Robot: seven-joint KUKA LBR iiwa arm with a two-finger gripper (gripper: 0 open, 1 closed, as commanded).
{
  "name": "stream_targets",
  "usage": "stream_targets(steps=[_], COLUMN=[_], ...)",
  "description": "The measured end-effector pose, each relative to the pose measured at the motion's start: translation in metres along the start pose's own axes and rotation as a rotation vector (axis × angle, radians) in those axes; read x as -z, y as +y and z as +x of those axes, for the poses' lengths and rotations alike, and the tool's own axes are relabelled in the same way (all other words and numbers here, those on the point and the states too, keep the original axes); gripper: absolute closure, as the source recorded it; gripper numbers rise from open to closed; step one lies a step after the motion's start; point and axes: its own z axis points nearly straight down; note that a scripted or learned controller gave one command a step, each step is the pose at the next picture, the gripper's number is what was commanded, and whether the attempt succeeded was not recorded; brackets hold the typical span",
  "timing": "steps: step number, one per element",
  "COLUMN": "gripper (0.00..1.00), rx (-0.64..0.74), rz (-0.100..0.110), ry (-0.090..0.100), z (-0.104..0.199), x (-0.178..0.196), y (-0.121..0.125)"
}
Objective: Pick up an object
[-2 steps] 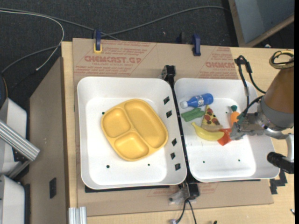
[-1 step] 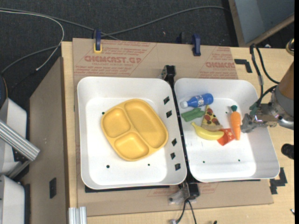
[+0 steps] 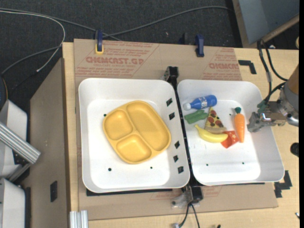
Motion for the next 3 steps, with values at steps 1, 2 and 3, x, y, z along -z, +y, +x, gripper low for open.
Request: stream_targets(steps=[1, 2, 3], gripper=[1.0, 1.0, 1.0], rx=[0.004, 0.004, 0.004], rz=[0.001, 0.001, 0.001], ry=[0.002, 0.001, 0.002], z=[0.05, 0.093, 0.137], x=[0.01, 0.003, -0.001], y=[0.021, 0.05, 0.08])
